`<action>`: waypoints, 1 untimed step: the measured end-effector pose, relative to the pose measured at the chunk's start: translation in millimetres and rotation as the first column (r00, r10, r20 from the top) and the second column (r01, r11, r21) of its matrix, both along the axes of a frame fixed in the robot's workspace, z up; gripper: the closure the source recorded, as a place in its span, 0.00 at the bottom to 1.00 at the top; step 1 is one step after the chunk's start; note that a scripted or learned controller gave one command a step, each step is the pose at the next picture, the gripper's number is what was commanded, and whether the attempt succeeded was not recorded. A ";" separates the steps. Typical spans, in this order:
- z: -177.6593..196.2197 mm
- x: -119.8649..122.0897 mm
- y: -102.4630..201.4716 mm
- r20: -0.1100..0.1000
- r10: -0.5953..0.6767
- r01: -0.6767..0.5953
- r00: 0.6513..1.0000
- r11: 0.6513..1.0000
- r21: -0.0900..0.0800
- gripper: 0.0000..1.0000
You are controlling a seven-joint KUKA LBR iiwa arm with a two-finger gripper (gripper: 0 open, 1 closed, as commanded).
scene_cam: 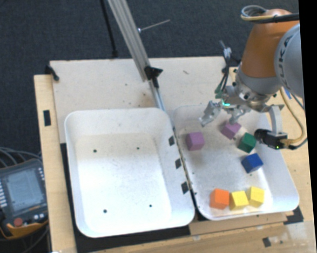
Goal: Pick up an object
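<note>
The right bin (226, 162) holds several small cubes. A purple cube (194, 140) lies near its left wall. A lighter purple cube (230, 129) sits at the back, with a green cube (247, 142) touching it and a blue cube (251, 162) just in front. Along the front rim stand an orange cube (219, 198) and two yellow cubes (239, 199) (256, 195). My gripper (225, 116) hangs over the back of this bin, right above the lighter purple cube, fingers spread open with nothing held between them.
The left bin (79, 156) lies beside the right one, their walls meeting in the middle. A slanted aluminium post (133, 38) rises from the bench behind the bins. A teach pendant (19, 192) sits off the bench at far left.
</note>
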State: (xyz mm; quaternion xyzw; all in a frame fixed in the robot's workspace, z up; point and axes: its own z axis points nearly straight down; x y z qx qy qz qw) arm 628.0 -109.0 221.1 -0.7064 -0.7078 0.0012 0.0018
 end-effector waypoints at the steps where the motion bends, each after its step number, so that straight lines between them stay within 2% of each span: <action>1: 2.8 1.0 0.2 0.005 0.000 0.000 1.000 1.000 0.000 0.00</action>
